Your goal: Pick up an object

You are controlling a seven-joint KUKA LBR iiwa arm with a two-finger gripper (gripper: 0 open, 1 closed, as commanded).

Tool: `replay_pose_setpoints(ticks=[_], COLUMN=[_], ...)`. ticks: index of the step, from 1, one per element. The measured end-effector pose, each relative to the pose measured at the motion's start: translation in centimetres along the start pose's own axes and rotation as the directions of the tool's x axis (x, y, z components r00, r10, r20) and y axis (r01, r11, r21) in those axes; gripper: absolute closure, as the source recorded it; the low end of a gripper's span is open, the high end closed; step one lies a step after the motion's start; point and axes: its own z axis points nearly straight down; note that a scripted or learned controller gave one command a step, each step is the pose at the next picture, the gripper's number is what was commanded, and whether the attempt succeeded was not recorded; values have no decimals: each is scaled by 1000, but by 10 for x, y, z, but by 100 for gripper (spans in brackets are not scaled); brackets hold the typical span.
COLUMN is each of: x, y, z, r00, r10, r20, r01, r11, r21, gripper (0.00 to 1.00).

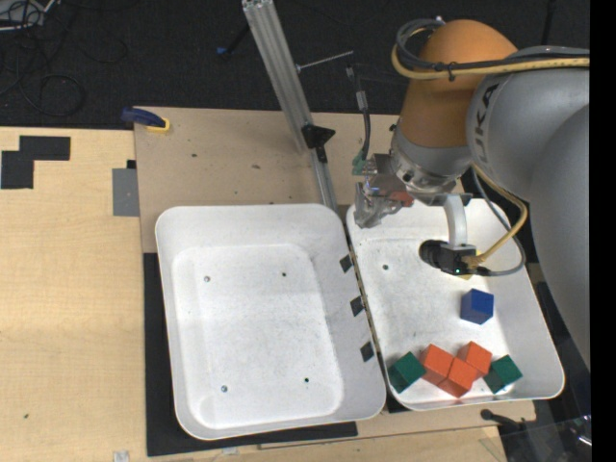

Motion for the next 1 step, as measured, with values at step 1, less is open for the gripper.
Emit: replay_pose_setpoints(ticks=[1], x=[63], y=[5], z=[3], r00=[1000], r10=[-1], r20=[0], r01=[1], r11=[1000], r21=[-2], gripper=[100])
